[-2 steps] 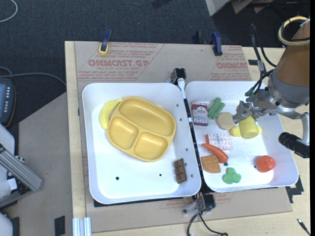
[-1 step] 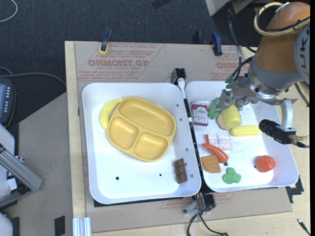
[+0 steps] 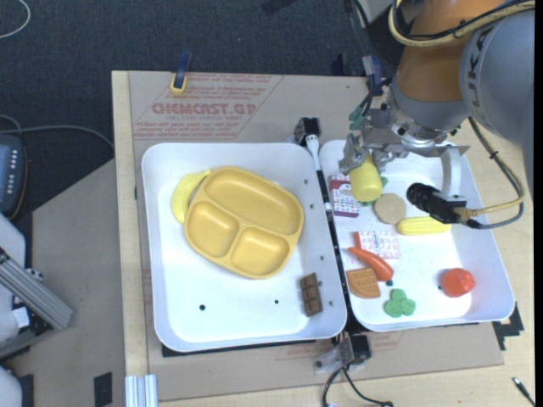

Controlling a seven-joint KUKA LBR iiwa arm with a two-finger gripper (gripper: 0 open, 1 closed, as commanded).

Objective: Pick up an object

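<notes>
My gripper (image 3: pixel 366 161) hangs over the far left corner of the right bin (image 3: pixel 488 299), under the grey arm with its orange band. A yellow-green pear (image 3: pixel 366 183) sits between its fingers, which are shut on the pear's top. Close around it lie a red and white packet (image 3: pixel 344 200), a round tan cookie (image 3: pixel 390 208) and a yellow banana (image 3: pixel 422 225). Nearer the front are a carrot (image 3: pixel 373 263), a tan cracker (image 3: pixel 363 283), a green broccoli piece (image 3: pixel 399 303) and a red tomato (image 3: pixel 457 282).
The left bin (image 3: pixel 170 312) holds a yellow divided tray (image 3: pixel 242 223) lying over a yellow plate (image 3: pixel 181 195), and a brown chocolate bar (image 3: pixel 310 293) near its front right corner. A black cabled part (image 3: pixel 431 200) juts out beside the banana.
</notes>
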